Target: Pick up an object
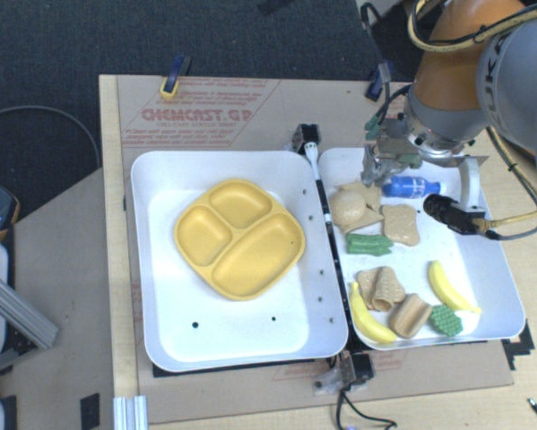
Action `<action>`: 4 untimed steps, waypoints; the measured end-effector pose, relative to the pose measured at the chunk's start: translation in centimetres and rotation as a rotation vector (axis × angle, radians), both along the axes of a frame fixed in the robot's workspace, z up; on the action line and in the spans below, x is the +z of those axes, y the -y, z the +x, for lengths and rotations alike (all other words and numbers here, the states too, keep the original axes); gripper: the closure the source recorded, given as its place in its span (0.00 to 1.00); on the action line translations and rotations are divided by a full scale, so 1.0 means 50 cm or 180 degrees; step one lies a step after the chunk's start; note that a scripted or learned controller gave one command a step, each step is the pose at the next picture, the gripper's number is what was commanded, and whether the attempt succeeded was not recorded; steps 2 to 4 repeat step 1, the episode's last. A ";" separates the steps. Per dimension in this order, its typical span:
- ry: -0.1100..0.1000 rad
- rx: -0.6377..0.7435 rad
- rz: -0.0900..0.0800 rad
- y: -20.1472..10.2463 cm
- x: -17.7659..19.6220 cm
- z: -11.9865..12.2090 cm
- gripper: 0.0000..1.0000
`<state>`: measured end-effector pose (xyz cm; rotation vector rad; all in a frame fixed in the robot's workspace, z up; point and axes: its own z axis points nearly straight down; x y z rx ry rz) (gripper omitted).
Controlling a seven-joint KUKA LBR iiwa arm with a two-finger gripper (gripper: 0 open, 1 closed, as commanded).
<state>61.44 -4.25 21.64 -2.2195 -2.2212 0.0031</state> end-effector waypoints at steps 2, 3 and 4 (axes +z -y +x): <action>0.0000 -0.0001 0.0004 -0.008 0.024 -0.023 1.00; 0.0000 -0.0001 0.0004 -0.008 0.024 -0.023 1.00; 0.0000 -0.0001 0.0004 -0.008 0.024 -0.023 1.00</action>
